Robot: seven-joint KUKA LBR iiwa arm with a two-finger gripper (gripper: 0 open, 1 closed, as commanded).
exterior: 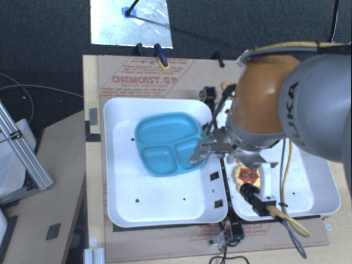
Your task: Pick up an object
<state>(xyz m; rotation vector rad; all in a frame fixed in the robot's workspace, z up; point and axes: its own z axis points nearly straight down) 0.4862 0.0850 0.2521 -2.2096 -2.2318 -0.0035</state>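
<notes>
Claw (202, 150) at rt edge of blue tray (168, 142) in left bin (126, 202); can't tell open/closed.

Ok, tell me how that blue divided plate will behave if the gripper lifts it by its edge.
The blue plate looks like moulded plastic, so probably stiff and light. It is wide and shallow, so gripped at one rim by the gripper it may tilt or slip.

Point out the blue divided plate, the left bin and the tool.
blue divided plate (165, 142): camera view, centre ridge between compartments.
left bin (159, 202): camera view, bare floor near the front.
tool (199, 155): camera view, fingertips at the plate's right edge.
</notes>
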